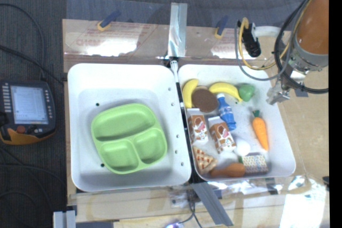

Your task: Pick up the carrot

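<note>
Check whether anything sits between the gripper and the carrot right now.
Nothing visible does. The gripper hangs over the right bin's far right edge, and the carrot lies apart on bare bin floor just below it in the view. The blue bottle lies off to its left.

Your arm (315,18) comes in from the right side of the camera view, high in the frame. Its orange band fills the upper right corner, with the grey wrist section just beneath it. Dark cables loop off the wrist to the left and curve back around toward it. Below the wrist, the hand (280,94) points down and slightly left, over the right edge of the right bin. It's small and partly blurred here, so you can't judge how it's set. Nothing is visibly caught in it.
</note>
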### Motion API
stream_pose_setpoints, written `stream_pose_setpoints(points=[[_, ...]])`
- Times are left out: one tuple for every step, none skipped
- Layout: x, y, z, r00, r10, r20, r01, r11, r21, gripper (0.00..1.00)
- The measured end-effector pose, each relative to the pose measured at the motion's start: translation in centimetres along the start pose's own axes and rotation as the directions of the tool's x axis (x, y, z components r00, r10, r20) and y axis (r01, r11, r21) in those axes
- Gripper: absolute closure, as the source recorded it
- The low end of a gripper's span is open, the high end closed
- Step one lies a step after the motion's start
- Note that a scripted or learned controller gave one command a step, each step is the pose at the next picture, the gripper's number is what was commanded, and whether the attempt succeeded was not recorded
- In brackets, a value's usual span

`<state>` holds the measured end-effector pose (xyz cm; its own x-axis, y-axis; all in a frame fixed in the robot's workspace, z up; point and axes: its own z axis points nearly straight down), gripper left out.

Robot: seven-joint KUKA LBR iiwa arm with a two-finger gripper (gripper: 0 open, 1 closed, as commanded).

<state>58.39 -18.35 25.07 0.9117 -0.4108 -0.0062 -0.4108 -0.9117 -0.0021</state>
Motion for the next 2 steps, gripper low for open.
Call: stream_pose_setpoints(points=[[-0.02, -0.45, -0.98, 1.000, -0.004, 0.000, 0.004, 1.000, 0.003, 1.00], [-0.07, -0.93, -1.84, 1.000, -0.008, 0.002, 0.008, 1.000, 0.007, 1.00]])
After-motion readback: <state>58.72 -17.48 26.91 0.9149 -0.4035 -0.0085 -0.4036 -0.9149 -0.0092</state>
